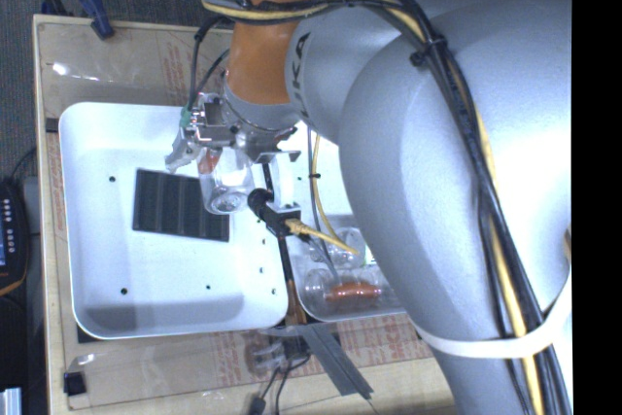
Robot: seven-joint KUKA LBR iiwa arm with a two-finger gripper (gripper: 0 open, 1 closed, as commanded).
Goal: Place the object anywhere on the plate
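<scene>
A dark ribbed rectangular plate (180, 206) lies flat in the left bin (97, 141). My gripper (222, 178) hangs over the plate's upper right corner, below the orange wrist band. A small clear, round-ended object (227, 198) with a reddish bit beside it shows right under the gripper tip, at the plate's right edge. Whether it is gripped or resting on the bin floor is not visible. The arm hides much of the right bin.
The right bin (335, 311) holds several clear items and a copper-coloured piece (352, 290) near its front. A black divider (282, 253) runs between the bins. Blue clamps (95, 15) sit at the bench's back left corner.
</scene>
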